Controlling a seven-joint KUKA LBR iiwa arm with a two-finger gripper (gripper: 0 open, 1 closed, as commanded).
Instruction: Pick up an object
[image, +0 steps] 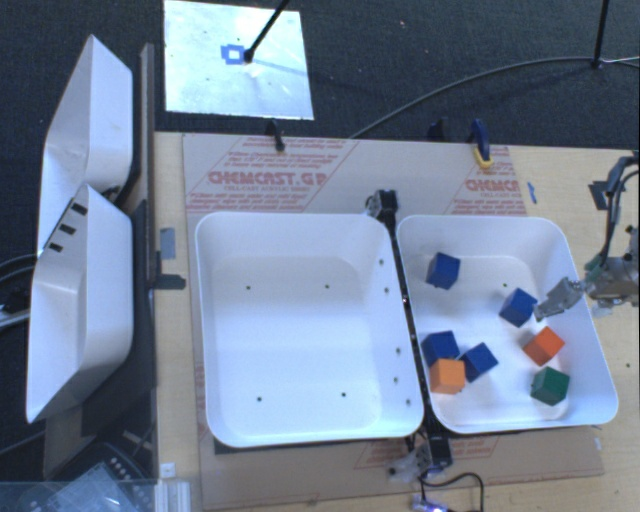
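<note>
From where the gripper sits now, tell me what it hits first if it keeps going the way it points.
The gripper points leftward into the right bin. The blue cube just beyond its tip looks first in line, though height above the cube is unclear from this single view.

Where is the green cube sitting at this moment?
The green cube sits in the right bin, in its near right corner, just below the orange cube by the right wall.

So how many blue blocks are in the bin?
4, all in the right bin: one at the back, one beside the fingers, and two in the front left. None looks hidden.
</note>
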